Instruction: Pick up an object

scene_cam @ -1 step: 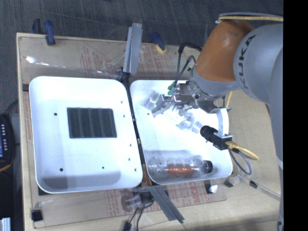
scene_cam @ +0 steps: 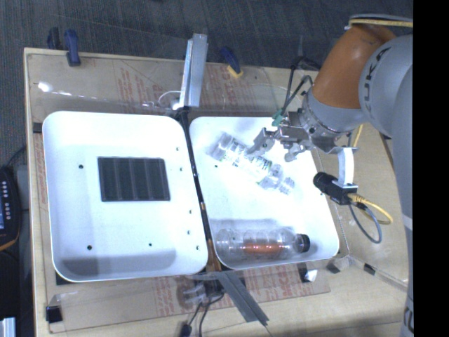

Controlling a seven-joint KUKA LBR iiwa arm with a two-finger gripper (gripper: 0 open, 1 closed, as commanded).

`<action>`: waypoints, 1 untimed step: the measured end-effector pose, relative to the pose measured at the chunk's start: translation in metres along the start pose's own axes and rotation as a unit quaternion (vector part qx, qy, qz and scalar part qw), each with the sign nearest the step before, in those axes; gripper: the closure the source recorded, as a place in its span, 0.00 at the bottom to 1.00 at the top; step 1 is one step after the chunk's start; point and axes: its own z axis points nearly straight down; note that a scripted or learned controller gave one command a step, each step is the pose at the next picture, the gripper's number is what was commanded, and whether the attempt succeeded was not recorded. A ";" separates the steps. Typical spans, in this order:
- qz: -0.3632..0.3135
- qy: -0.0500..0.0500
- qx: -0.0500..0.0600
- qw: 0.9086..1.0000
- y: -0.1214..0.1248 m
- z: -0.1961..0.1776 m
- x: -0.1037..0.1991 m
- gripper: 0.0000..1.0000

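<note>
Several clear plastic pieces (scene_cam: 252, 161) glint in my right bin (scene_cam: 319, 209); the arm bends over them, gripper (scene_cam: 279, 140) state I cannot tell.

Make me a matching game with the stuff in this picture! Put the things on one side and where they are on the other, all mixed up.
Things:
1. clear bottle
2. dark ribbed panel
3. gripper
4. blue clamp

Places:
A. at the bench's far left edge
B. lying on its side along the right bin's near wall
C. over the far part of the right bin
D. flat in the middle of the left bin

Pairs: 1-B, 2-D, 3-C, 4-A
</note>
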 end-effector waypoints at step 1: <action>-0.042 0.000 -0.001 0.999 0.019 0.032 -0.036 0.00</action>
